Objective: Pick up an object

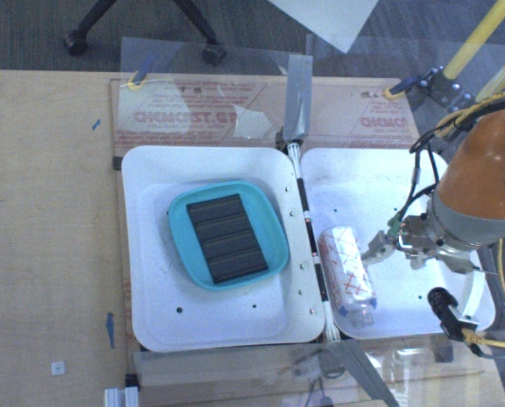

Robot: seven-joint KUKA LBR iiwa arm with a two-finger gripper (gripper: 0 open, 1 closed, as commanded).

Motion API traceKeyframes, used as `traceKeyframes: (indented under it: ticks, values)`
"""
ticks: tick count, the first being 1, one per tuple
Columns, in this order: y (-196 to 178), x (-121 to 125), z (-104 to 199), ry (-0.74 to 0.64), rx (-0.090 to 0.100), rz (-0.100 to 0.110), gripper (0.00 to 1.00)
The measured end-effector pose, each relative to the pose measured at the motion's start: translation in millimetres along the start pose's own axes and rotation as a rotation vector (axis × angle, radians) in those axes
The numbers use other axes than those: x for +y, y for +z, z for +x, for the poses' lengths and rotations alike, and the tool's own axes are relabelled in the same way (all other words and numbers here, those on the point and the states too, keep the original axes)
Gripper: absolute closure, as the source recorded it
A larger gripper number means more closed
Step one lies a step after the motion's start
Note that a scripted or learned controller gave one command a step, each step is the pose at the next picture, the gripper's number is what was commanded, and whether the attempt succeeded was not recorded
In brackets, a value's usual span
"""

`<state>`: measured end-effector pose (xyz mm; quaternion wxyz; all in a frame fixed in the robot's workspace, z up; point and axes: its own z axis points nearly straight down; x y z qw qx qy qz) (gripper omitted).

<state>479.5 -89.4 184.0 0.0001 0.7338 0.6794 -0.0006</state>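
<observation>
Reaching in from the right over a wooden worktop, a grey arm with an orange band is hanging above the right-hand white bin, its claw pointing toward a clear plastic bottle with a red-patterned label. The bottle is lying on its side on the floor of that bin, close along the divider between the two bins, cap end nearest the camera. Nothing is sitting between the claw's tips, and a strip of bare bin floor is showing between tip and bottle, so the pickup is looking not yet made: closing on an object and lifting it are both remaining. Whether the claw is spread wide or drawn narrow cannot be told, since it is small, pale against the white bin and partly masked by wrist hardware and cables. In the left bin, a teal tray carrying a dark ribbed block is resting untouched, well apart from the arm. The arm's upper body is being cut off at the frame's right side.
</observation>
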Motion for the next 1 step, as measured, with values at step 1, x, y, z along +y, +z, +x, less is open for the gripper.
traceKeyframes:
  ticks: [1]
  values:
    - [52.9,15.3,-3.1,0.019,0.003,-0.041,0.0]
